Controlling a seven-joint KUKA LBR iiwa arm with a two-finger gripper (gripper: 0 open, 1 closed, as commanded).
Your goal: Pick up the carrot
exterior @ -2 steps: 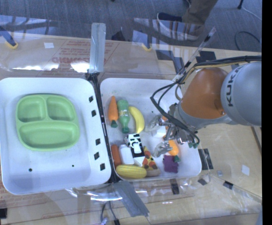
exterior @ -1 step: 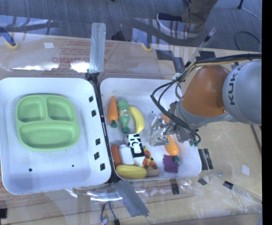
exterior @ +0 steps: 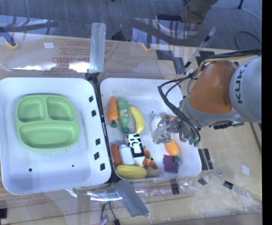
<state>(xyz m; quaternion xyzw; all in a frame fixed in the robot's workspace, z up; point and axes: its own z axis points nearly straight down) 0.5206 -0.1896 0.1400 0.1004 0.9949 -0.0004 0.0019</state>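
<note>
Arm is reaching in from the right, gripper (exterior: 162,130) hovering over the right bin (exterior: 150,86) in its right half; can't tell how far the pincer is open or whether it's holding anything. Carrot (exterior: 113,110) is lying near the bin's left wall, well apart from the gripper, just beside a green bottle (exterior: 123,116) and a banana (exterior: 137,118). Left bin (exterior: 4,125) is holding a green divided plate (exterior: 47,122).
</note>
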